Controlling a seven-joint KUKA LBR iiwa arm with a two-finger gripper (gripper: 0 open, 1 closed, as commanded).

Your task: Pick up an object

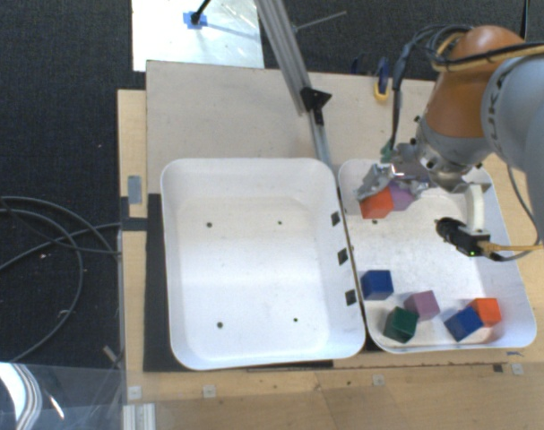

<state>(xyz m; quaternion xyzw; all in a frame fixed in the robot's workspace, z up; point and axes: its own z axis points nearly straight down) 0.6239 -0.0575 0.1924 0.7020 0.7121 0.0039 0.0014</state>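
Reaching in from the right, the arm (487, 97) hangs its pincer (385, 182) over the far end of the right bin (509, 267), right above an orange-red block (375, 205) with a purple block (401, 196) touching it, likely the pick target. Whether the pincer is open or closed I cannot tell. That block is a small cube, matte, tilted slightly. Other cubes cluster at the bin's near end, well apart
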